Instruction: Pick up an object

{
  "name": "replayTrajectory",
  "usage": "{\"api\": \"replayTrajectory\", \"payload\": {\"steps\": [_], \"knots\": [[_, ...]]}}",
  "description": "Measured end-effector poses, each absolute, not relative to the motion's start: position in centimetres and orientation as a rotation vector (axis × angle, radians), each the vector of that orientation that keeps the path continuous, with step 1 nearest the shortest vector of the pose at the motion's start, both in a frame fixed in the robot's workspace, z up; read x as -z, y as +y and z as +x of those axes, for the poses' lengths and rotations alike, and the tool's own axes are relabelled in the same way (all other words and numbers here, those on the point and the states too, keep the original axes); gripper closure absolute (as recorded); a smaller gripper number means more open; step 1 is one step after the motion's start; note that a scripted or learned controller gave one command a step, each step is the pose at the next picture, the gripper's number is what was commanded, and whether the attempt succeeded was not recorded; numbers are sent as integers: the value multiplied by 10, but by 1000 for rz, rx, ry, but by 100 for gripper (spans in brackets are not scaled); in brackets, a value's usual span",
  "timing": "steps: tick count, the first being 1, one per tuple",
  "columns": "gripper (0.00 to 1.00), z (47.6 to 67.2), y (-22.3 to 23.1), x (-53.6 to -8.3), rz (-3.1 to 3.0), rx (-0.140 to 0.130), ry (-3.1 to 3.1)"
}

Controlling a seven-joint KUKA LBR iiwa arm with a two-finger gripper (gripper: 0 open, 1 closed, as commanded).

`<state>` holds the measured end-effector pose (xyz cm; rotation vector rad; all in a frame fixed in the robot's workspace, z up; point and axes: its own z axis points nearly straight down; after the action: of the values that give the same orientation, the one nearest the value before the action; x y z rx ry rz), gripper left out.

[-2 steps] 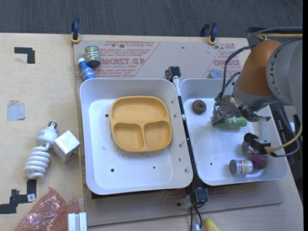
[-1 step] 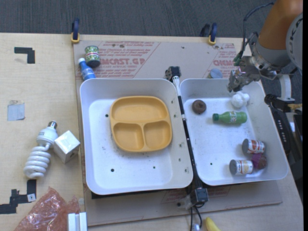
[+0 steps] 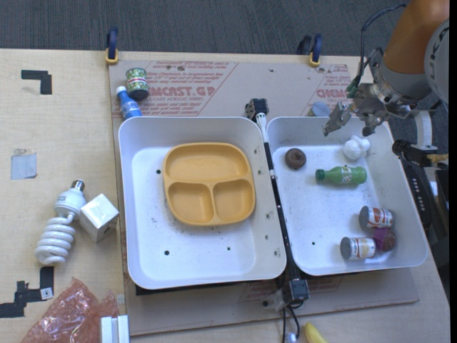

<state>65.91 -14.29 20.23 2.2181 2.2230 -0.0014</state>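
Note:
The right bin (image 3: pixel 314 256) holds a brown chocolate donut (image 3: pixel 295 158), a green bottle (image 3: pixel 341 176) lying on its side, and a small white lumpy object (image 3: pixel 355 148). Two small cans (image 3: pixel 375 217) (image 3: pixel 358 248) and a purple item (image 3: pixel 386 240) sit near its front right corner. My gripper (image 3: pixel 352 125) hangs over the bin's far right part, just behind and above the white lumpy object. Its fingers (image 3: pixel 333 123) are spread open with nothing between them.
The left bin (image 3: pixel 143 249) holds a yellow divided plate (image 3: pixel 209 183). Outside the bins, a small blue-and-green bottle (image 3: pixel 133 90) lies behind the left bin. A spiral light bulb (image 3: pixel 60 224), a white cube (image 3: pixel 99 216) and a red mesh bag (image 3: pixel 68 314) lie on the bench at left.

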Motion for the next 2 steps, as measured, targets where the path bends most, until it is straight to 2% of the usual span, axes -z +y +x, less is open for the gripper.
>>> {"api": "replayTrajectory", "payload": {"steps": [1, 2], "knots": [[0, 554, -122, -92, 2223, 0, 2219], [0, 650, -132, -142, 2217, 0, 2223]]}}
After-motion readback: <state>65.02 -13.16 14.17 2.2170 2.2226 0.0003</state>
